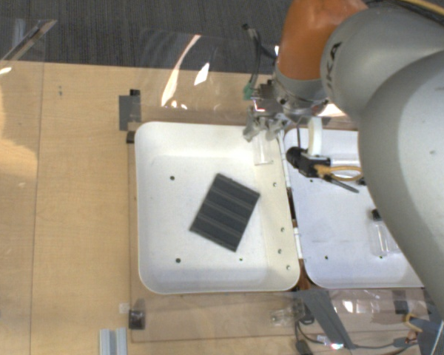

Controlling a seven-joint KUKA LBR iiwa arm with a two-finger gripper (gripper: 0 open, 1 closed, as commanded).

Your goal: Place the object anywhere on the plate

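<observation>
A dark grey ribbed plate (225, 211) lies flat in the left white bin (155, 198), just right of the bin's centre. It is rectangular, with parallel grooves along its length, and sits turned so its long axis points toward one o'clock. Its upper face carries nothing.

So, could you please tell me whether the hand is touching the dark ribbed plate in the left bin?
Apart. The camera view shows the hand near the left bin's far right corner, with bare white floor between it and the dark ribbed plate.
</observation>
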